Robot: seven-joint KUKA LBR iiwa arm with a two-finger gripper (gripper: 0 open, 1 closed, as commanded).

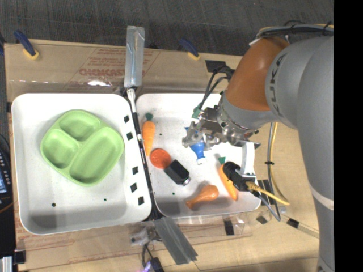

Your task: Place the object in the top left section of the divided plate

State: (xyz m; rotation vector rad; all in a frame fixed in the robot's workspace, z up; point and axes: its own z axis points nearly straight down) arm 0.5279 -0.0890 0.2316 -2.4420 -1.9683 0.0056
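Barely started here: pincer low in the right bin with something small and blue between its fingers, apparently gripped, green divided plate over in the left bin, whole carry left.

- I see the divided plate in the left bin, toward its upper part.
- Right bin: carrot by the left wall, round fruit just below it.
- Boxy item touches that fruit's right side.
- Pear-shaped item near the front wall; second carrot to its right.
- Gripper sits over the right bin's middle.
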